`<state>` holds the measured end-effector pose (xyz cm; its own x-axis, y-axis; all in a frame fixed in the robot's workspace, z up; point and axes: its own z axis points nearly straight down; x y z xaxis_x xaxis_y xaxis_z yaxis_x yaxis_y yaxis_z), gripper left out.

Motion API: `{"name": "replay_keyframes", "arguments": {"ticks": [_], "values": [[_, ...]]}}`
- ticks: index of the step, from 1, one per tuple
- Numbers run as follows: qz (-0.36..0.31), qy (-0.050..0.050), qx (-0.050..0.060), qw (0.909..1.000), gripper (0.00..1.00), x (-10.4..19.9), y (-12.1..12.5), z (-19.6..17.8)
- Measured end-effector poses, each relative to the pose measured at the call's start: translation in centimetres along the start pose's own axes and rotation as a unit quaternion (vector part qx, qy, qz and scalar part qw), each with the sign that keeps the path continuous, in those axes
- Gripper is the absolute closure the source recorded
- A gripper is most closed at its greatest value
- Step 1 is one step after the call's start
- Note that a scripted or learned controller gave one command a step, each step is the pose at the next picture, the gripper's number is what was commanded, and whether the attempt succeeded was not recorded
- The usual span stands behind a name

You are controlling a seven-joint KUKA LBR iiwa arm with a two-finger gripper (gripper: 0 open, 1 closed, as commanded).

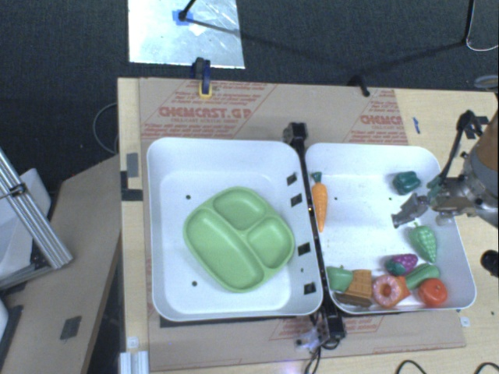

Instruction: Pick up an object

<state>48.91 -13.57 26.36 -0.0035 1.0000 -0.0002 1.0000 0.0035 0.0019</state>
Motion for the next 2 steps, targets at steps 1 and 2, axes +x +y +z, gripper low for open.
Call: {"name": "replay_keyframes", "arguments": {"ticks": [1,2], "values": [[0.001,0.001,0.002,1.0,0.0,1.1,0.2,5.4],[0.001,0.001,0.003,1.0,0.0,1.1,0.5,11.6]]}}
